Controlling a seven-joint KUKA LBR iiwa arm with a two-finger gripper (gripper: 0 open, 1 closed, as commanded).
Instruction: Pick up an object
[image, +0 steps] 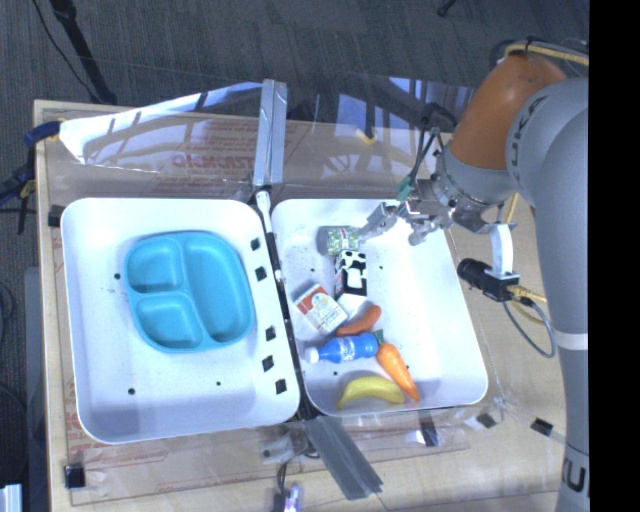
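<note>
Left bin (95, 400): shallow white plastic bin; holds blue plastic three-compartment tray (187, 290), flat, near centre.
Right bin (455, 330): shallow white plastic bin; holds all small items.
Far end: crumpled green-and-white packet (340, 239); black-and-white patterned carton (352, 272) just beside it.
Middle: red-and-white small box (319, 309); orange-red carrot-shaped toy (361, 320) touching it.
Near end: blue-and-white plastic bottle (343, 349) on its side; orange plastic carrot (398, 369); yellow plastic banana (369, 390) by the rim.
Two-finger metal gripper (412, 222): above the right bin's far edge, near the packet.
Fingers: spread apart, nothing between.
</note>
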